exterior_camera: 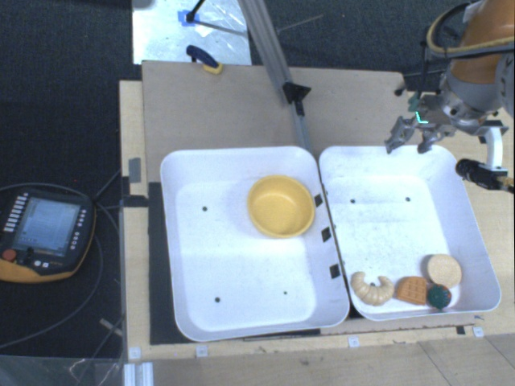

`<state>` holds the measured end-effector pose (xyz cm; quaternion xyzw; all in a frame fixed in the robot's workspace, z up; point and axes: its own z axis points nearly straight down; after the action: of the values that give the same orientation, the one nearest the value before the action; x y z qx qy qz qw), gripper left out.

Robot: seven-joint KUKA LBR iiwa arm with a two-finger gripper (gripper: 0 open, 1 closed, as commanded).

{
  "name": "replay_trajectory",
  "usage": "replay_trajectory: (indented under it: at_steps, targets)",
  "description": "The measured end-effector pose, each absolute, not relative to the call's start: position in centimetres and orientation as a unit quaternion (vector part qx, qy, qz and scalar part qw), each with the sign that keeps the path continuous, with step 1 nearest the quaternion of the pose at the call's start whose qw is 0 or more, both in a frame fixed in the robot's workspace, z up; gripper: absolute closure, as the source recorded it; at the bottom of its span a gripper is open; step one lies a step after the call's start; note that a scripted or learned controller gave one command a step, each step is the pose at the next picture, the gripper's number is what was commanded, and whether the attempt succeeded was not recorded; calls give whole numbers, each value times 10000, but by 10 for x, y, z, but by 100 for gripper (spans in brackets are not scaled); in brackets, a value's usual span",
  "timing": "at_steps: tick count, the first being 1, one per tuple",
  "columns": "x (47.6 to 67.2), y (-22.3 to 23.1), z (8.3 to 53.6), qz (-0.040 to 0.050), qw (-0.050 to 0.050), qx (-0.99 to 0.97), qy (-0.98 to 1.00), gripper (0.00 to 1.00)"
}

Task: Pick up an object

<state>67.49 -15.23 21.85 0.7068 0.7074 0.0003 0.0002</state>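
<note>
My gripper (411,141) hangs above the far rim of the right bin (467,207), its two fingers spread apart with nothing between them. At the near end of that bin lie a pale croissant-shaped piece (372,287), an orange waffle-like piece (411,289), a round tan biscuit (443,269) and a small dark green ball (438,297). A yellow bowl (280,206) sits upright in the left bin (193,240), near its far right corner.
A slanted metal pole (273,51) with a black clamp rises behind the bins. A teach pendant (42,233) lies on the floor at left. A blue and yellow clip (204,58) rests at the bench's far edge.
</note>
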Motion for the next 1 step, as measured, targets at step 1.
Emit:
replay_trajectory:
  at_steps: [1]
  targets:
    - [675, -152, 219, 4, 4, 7068, 7074, 0]
